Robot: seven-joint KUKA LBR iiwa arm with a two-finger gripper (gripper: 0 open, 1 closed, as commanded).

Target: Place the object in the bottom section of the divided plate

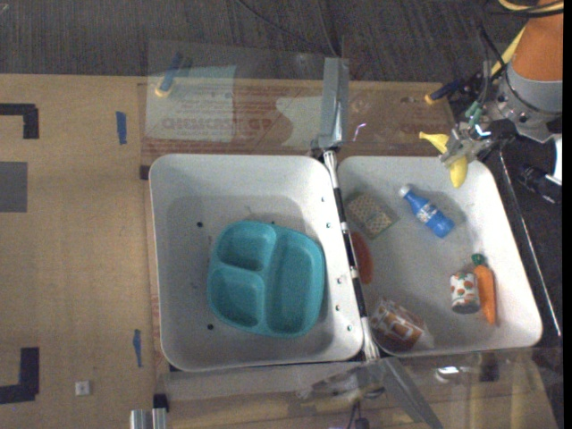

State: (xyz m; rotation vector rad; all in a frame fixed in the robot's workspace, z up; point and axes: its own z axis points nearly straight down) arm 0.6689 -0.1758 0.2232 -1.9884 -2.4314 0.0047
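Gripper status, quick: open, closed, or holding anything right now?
Gripper: shut on the toy banana, raised over the right bin's top-right corner, away from the teal divided plate.

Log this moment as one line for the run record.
arm: over right bin's far right corner | gripper: shut on banana | divided plate: left bin, sections bare | placement: not yet done

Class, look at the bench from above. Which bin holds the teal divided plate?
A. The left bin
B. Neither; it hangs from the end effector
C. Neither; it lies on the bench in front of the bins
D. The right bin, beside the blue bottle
A: the teal divided plate lies on the floor of the left bin, while the blue bottle and the carrot lie in the right bin.
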